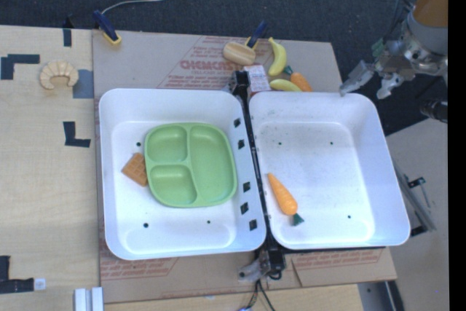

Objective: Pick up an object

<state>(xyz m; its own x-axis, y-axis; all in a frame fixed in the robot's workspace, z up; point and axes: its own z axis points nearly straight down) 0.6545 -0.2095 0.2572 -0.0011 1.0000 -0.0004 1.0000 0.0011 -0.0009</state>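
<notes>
So the carrot (283, 196) is small and orange with a green tip, lying tilted at the right bin's (364, 229) lower left. The gripper (369, 81) hangs at the frame's upper right, fingers spread wide, holding nothing.

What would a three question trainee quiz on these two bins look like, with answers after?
1. True or false: the carrot lies in the right bin.
2. What lies in the left bin with the green tray? A) a banana B) a waffle C) a croissant
3. Fill in: the claw is open above the right bin's far ____ corner.

Key:
1. True.
2. B: the waffle pokes out from under the tray's left edge. The banana lies beyond the bins, and the croissant lies on the bench to the left.
3. Right.
</notes>
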